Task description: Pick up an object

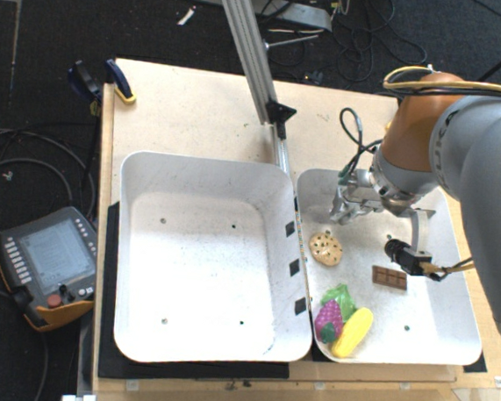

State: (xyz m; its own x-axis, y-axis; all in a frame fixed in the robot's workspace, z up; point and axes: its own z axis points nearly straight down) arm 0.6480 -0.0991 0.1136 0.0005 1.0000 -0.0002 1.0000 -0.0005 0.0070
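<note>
Hovering above the right bin (448, 346), the gripper (348, 210), its grip state impossible to tell, hangs just beside a cookie (325, 247); no writing is legible.

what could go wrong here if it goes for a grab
The gripper hangs above bare bin floor, up and to the right of the cookie, so dropping straight down would likely close on nothing. The grapes, green piece and corn lie bunched against the right bin's wall, so a grab there may catch two or slip.
</note>
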